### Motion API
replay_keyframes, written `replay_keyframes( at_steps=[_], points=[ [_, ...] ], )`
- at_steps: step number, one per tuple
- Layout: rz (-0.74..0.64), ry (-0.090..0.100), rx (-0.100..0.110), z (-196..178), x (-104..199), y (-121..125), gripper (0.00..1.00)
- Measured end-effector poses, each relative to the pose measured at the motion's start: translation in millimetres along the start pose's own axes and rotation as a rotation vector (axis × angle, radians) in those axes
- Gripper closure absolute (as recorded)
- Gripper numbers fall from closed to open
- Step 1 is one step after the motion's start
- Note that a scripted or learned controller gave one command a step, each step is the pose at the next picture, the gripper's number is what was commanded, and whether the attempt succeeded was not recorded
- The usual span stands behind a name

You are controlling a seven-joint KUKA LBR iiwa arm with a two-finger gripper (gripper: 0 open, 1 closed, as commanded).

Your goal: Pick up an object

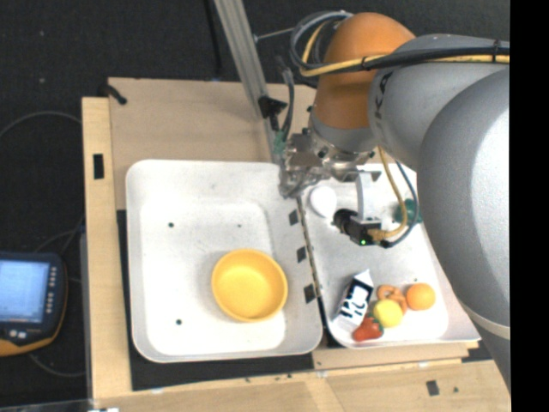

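A yellow bowl [249, 285] lies in the left bin [163, 230], toward its front right. At the front of the right bin [429, 320] sit a small black-and-white carton [352, 301], an orange ball [419, 296], a yellow-and-orange fruit [389, 309] and a red piece [368, 331]. My gripper [298, 180] hangs over the back end of the divider between the two bins, well behind all these objects. A white round thing [323, 200] shows just right of it.
The grey arm with its orange band [360, 67] covers the back and right of the right bin. A slanted metal rail [236, 33] rises behind the bins. A handheld screen [30, 299] lies off the bench at left.
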State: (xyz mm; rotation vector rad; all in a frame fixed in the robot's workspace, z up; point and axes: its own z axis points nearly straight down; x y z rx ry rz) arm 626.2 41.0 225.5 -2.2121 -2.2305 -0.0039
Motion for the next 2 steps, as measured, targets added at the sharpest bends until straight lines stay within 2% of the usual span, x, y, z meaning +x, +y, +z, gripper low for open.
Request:
replay_keyframes(
  at_steps=[1, 2],
  points=[
    [0.001, 0.000, 0.000, -1.8, 43.3, 9.5, 1.00],
    [0.004, -0.004, 0.002, -1.9, 39.3, 9.3, 0.00]
  ],
)
